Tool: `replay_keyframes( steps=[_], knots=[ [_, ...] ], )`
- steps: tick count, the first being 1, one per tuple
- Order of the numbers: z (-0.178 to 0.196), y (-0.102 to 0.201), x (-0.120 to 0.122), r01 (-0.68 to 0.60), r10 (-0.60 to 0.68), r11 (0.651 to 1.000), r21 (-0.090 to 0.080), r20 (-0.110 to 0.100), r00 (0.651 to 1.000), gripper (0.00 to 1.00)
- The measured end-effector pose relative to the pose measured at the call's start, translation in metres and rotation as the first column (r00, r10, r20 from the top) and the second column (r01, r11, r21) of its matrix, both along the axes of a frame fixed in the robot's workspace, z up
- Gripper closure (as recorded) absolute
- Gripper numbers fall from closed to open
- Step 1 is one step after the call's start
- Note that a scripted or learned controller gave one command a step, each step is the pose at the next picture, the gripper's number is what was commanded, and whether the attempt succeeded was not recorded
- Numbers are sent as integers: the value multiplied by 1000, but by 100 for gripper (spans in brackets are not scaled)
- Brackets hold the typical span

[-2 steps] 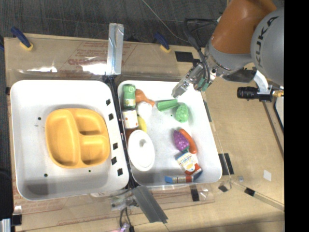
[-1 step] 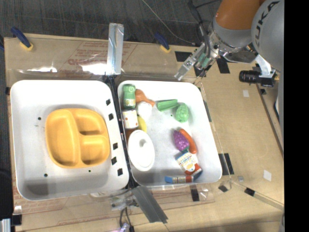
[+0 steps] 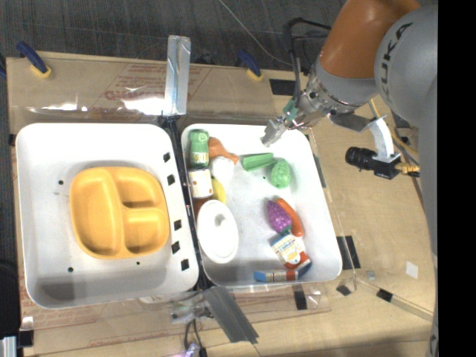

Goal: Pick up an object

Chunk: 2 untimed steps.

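Nothing is lifted yet. The hand (image 3: pixel 274 134) hovers over the right bin's (image 3: pixel 321 199) far edge, its grip impossible to judge from here. The nearest toy, a green pepper (image 3: pixel 258 161), lies just below it, ungrasped.

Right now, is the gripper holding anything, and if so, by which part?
Nothing is held. The gripper hangs over the right bin's far edge, above the green toy, with nothing between its fingers.
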<state>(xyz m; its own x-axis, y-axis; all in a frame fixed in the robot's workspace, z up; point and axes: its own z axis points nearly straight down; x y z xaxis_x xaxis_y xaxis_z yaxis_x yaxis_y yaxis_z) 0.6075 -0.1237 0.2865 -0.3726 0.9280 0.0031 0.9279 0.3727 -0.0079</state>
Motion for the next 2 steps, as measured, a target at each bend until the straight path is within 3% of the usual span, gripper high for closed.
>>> replay_keyframes(
  steps=[1,2],
  knots=[
    [26,-33,50,181,-181,983,-2,6,983,100],
    [5,-39,46,485,-485,875,-3,2,875,100]
  ],
)
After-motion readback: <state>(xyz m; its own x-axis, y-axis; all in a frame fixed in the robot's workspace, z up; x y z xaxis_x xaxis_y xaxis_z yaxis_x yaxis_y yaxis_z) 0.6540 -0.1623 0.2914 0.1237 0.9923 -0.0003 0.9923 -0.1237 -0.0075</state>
